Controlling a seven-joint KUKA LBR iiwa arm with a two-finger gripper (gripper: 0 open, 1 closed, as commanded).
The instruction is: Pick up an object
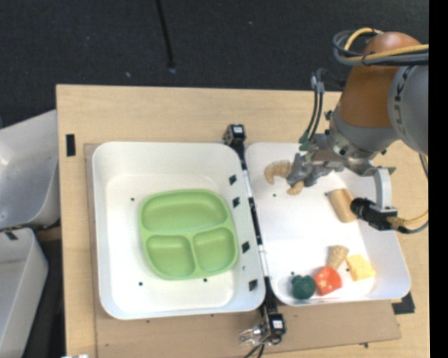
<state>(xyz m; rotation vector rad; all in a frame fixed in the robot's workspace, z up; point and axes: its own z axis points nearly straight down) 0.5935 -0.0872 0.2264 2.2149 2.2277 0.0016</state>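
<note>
Hovering low over the far left part of the right bin, the gripper sits right at a tan, curved pastry-looking piece near the bin's back wall. Honestly can't tell from this angle whether the fingers are spread or pinched, or whether that tan piece is actually between them; another small tan bit shows just below the gripper tip, and it's too blurry to say what it is.

Going up from there, the grey wrist leads into the orange band, with cables looping over the top of the arm, which comes in from the right.

Elsewhere in the right bin: a tan cork-like block lies to the right of the gripper, apart from it. Down in the near corner there's a little cluster: a green lumpy thing, a red tomato-ish object touching or just beside it, a small tan cone-ish piece above those, and a yellow chunk to its right.

The left bin holds a green divided plate with three compartments, lying flat around the middle. Both bins sit side by side on the wooden bench.
</note>
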